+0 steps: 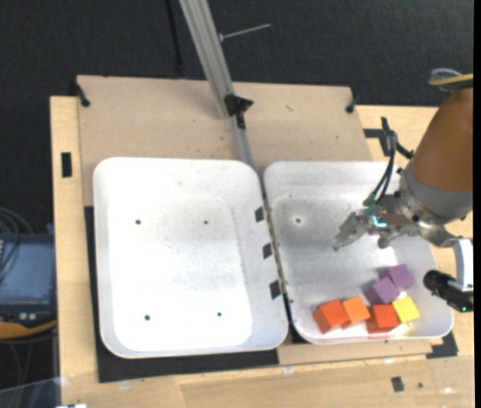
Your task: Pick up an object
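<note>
While the arm reaches in from the right, gripper (361, 230) over the right bin (308, 185), fingers spread open, nothing between them, 5 blocks at the bin's near corner, purple block (390, 282), yellow block (406, 309), orange blocks (342, 314), left bin (113, 185) alongside.

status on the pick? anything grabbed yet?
Done: the arm is over the right bin. In hand: nothing visible; the tool sits above bare bin floor. Left: reach the blocks at the bin's near corner, orange, purple, yellow, then grasp and lift one.
</note>
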Controlling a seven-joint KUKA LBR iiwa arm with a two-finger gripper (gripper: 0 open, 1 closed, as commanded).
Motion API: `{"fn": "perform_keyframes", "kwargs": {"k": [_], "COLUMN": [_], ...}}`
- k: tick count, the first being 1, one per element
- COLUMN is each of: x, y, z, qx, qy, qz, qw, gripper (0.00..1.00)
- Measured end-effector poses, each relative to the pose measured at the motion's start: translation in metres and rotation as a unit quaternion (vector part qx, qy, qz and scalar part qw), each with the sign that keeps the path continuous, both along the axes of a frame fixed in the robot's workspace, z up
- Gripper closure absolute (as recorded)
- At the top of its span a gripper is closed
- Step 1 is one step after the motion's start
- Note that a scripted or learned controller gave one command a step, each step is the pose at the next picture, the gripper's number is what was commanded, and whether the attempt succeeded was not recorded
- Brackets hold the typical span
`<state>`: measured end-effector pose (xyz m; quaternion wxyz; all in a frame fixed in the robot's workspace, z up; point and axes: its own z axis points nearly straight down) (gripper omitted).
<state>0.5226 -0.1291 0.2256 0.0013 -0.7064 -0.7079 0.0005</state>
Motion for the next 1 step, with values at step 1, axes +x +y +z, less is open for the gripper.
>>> {"fn": "perform_keyframes", "kwargs": {"k": [1], "x": [0.0007], "y": [-0.0003], "z": [0.0015], "qx": [-0.0004], "qy": [-0.002], "qz": [-0.001], "qw": [1.0000], "gripper": [0.00]}}
